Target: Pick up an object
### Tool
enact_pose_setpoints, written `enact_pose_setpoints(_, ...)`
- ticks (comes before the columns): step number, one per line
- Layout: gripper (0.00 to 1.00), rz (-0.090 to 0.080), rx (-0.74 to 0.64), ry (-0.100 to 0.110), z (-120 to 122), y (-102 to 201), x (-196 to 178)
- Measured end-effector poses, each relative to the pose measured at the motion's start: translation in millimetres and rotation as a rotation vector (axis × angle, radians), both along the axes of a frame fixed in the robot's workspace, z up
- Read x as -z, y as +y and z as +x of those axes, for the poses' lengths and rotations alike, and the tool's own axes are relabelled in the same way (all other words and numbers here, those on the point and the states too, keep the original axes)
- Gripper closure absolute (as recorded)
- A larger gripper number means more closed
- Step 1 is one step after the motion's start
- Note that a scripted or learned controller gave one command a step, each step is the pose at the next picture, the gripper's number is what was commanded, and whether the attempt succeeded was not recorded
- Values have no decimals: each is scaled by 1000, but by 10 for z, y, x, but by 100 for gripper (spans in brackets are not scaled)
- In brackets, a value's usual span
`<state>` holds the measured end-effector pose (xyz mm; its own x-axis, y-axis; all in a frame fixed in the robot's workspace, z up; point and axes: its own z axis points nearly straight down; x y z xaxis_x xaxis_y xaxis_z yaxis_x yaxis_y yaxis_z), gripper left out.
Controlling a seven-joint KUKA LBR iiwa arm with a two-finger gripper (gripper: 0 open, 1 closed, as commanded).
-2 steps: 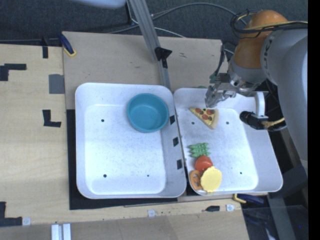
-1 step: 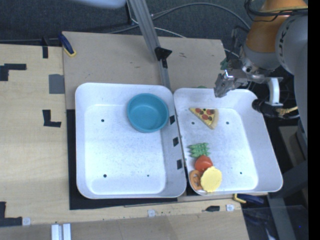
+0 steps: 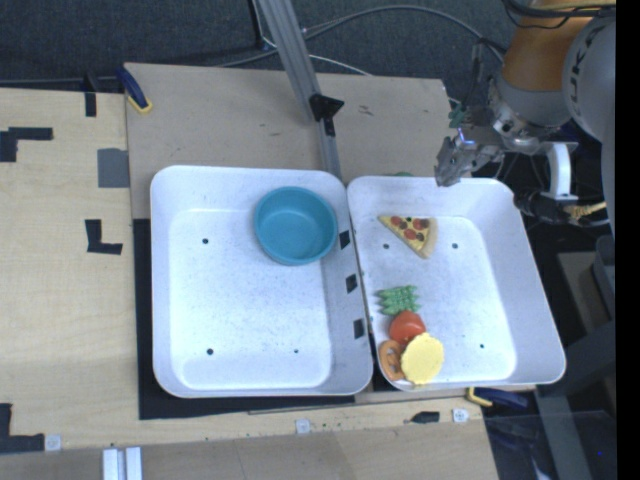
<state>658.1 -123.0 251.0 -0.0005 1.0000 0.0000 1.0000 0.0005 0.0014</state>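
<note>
While the task is naming no particular object, these lines are covering the likeliest candidates.

Gripper place: the gripper (image 3: 452,164) is hanging at the upper right of the frame, over the far rim of the right bin (image 3: 500,268).
Gripper state: I cannot tell from this slant; nothing is showing in its grasp.
Nearest thing: the pizza slice (image 3: 409,232) is lying in the right bin's upper left part, down and left of the gripper, near but apart.
Slice axis: it is running upper left to lower right.
Other things: the green piece (image 3: 398,298), the red piece (image 3: 406,326) and the yellow piece (image 3: 423,358) are clustering lower in the same bin.
Left bin: the blue bowl (image 3: 294,225) is sitting well apart, in the left bin (image 3: 200,308).
Judgement: the coming move is probably calling for a short reach down-left.
</note>
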Motion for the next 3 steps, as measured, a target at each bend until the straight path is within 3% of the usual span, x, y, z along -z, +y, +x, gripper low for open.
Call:
enact_pose_setpoints(2,100,1,-4,3,1,1042,257)
enact_pose_setpoints(3,100,1,-4,2,-66,1506,179)
